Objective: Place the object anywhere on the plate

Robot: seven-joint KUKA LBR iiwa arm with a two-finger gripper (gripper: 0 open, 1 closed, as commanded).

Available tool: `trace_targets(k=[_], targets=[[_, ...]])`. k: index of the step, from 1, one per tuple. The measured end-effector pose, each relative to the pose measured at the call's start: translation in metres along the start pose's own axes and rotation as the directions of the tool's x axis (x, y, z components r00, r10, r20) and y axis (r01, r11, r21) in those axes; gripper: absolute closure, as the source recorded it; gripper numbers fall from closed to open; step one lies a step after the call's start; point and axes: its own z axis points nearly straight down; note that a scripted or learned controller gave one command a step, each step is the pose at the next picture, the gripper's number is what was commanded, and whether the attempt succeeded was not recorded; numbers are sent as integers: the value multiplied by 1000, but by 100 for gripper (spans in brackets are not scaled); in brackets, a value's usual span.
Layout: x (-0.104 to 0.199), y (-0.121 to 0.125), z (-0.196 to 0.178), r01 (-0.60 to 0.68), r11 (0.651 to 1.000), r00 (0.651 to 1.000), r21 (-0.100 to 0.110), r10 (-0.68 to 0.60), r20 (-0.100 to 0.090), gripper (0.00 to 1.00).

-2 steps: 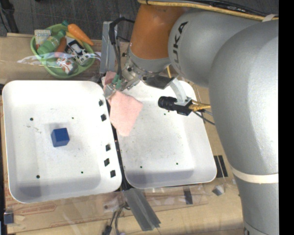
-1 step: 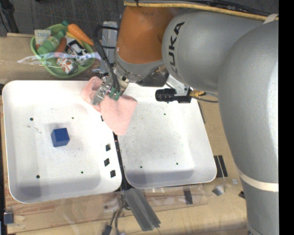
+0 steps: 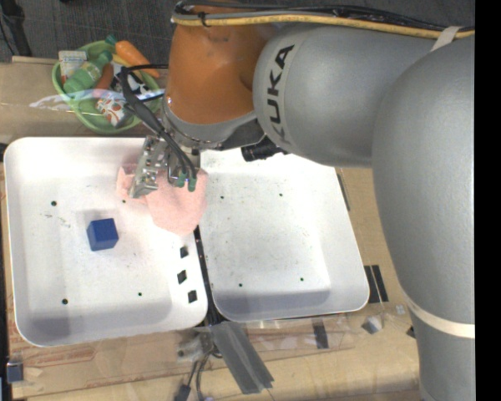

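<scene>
Well left of centre in the left bin point(image 3: 33, 224): blue cube point(image 3: 103, 234), alone on the white floor. Right and farther off, pink plate point(image 3: 177, 209) against the bin's right wall. Above the plate's far edge, gripper point(image 3: 160, 176); fingers' spread impossible to tell, nothing visibly held. Beyond, on the counter point(image 3: 25, 98), green bowl point(image 3: 92, 86) of clutter.

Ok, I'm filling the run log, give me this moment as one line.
gripper: over pink plate, left bin | blue cube: on bin floor, off plate
</scene>
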Motion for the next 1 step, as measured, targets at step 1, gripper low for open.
trace_targets(k=[1], targets=[[0,0,0,0,1000,1000,0,0,1,0]])
